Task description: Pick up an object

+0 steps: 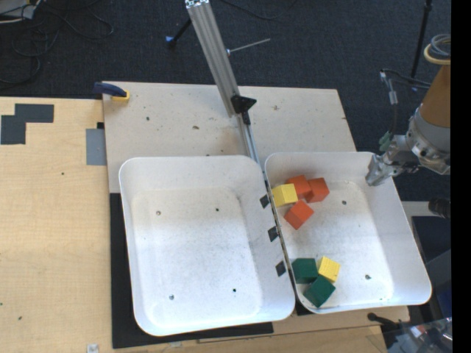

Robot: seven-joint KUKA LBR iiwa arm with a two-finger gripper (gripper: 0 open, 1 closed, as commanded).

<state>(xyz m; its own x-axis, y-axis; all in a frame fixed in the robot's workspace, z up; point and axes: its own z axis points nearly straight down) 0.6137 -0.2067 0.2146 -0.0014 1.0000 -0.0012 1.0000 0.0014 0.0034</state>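
The right bin point(397, 219) holds several small blocks. Near its upper left lie a yellow block point(285, 194), two orange blocks point(309, 187) behind it and a third orange block point(298, 214) just below. Near the front lie two green blocks point(312, 279) with a small yellow block point(329, 268) beside them. My gripper point(377, 171) hangs over the right bin's far right edge, well right of the orange blocks, with nothing visibly between its fingers.
The left bin point(147, 197) sits beside the right one, with black clips point(270, 232) along the shared rim. A slanted aluminium bar point(217, 54) rises behind the bins. A blue and yellow clamp point(112, 90) lies at the bench's far left corner.
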